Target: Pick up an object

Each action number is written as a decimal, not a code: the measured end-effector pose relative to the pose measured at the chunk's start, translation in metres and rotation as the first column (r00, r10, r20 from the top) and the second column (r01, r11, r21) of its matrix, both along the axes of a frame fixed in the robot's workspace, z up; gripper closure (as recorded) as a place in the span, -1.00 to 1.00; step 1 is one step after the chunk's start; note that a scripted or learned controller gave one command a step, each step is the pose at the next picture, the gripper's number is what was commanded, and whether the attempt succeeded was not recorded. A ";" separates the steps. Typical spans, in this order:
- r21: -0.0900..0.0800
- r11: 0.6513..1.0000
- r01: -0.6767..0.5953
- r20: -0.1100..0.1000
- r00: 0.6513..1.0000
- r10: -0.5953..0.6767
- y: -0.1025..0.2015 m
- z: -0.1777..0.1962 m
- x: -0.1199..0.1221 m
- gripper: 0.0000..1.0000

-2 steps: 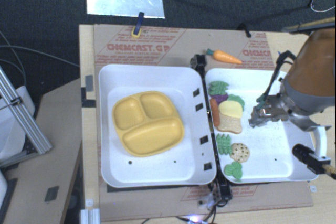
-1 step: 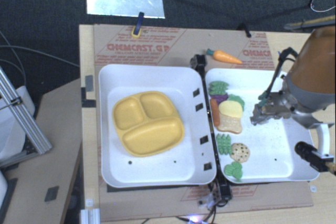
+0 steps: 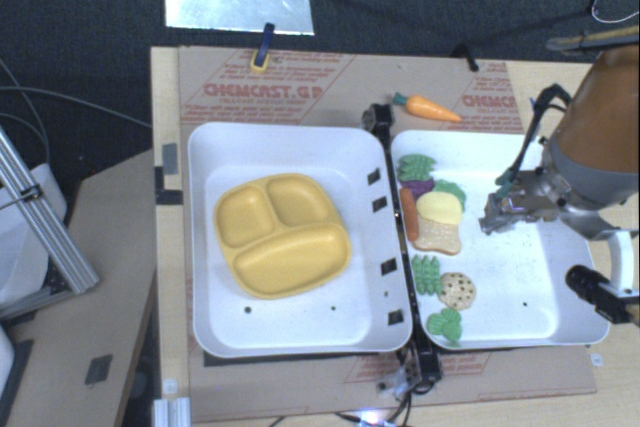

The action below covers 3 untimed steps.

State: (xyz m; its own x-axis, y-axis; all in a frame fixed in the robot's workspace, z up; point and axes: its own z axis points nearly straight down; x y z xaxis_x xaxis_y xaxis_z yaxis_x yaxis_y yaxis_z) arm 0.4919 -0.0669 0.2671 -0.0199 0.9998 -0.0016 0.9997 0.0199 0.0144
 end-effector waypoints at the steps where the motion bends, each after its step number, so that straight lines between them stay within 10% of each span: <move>1: -0.001 1.000 -0.004 0.003 1.000 0.004 0.000 0.011 0.001 1.00; 3: -0.002 1.000 -0.013 0.007 1.000 0.013 0.000 0.031 0.003 1.00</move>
State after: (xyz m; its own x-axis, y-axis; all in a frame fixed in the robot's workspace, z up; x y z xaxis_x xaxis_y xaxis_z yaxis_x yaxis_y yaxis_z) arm 0.4946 -0.0669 0.2985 -0.0332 0.9994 -0.0036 0.9992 0.0333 0.0210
